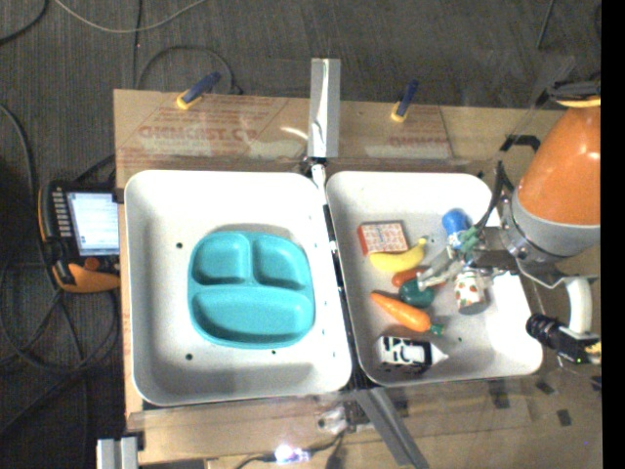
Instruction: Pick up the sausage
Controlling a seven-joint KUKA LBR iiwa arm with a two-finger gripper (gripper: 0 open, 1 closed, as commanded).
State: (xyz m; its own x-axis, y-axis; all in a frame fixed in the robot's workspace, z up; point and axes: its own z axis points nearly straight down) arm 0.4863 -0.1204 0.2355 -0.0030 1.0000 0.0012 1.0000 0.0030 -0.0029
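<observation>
The sausage [407, 277] is a short reddish-brown piece in the right bin [508, 355], lying just below a yellow banana [401, 257] and above an orange carrot [400, 311]. My gripper [452, 263] reaches in from the right and hangs low over the middle of that bin. Its tip is a little right of the sausage, close to a small teal piece [428, 283]. Nothing can be made out held in it. The grey arm with its orange band [566, 169] covers the bin's right edge.
The right bin also holds a waffle-patterned square [383, 235], a blue object [455, 222], a white spotted cup [471, 292] and a black-and-white item [405, 352]. In the left bin [156, 262] rests a teal divided plate [252, 288].
</observation>
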